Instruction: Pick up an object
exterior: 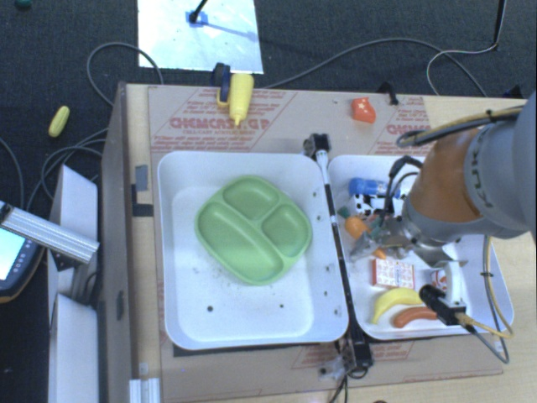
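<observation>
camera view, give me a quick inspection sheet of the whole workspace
surface: bench bearing two shallow white bins, left bin and right bin, side by side
job's things: in the right bin a banana, a red sausage, a printed card, an orange piece, a blue toy
clutter: green divided plate in the left bin; yellow bottle and orange object on the bench
grippers: hand low over the right bin
cables: cable looping on the floor
surroundings: dark floor, yellow object
</observation>
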Tool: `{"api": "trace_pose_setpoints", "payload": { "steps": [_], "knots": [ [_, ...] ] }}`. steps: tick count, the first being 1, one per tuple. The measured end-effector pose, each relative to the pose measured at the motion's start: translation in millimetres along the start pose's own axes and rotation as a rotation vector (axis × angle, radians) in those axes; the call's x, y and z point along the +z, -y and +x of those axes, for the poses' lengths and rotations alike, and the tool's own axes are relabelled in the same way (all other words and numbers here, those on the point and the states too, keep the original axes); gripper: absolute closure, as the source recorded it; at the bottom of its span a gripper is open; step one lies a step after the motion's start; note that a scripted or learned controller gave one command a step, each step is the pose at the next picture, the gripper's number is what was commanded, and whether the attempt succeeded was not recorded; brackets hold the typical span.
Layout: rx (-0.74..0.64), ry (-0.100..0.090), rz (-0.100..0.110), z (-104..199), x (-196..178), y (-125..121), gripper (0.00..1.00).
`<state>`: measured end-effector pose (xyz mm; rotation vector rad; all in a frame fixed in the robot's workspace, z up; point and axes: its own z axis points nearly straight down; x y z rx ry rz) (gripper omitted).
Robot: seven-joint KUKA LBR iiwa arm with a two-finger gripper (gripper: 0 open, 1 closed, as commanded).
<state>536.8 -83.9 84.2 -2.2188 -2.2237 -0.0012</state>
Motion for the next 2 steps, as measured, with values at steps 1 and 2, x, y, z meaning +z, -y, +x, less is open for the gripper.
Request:
{"api": "trace_pose_setpoints", "payload": {
  "steps": [1,2],
  "knots": [
    [-0.006,-0.005,0.023,-12.9,1.1,-113.3,0.0],
    [-0.009,-0.006,0.031,-13.0,-8.2,-112.0,1.0]
  ]
}}
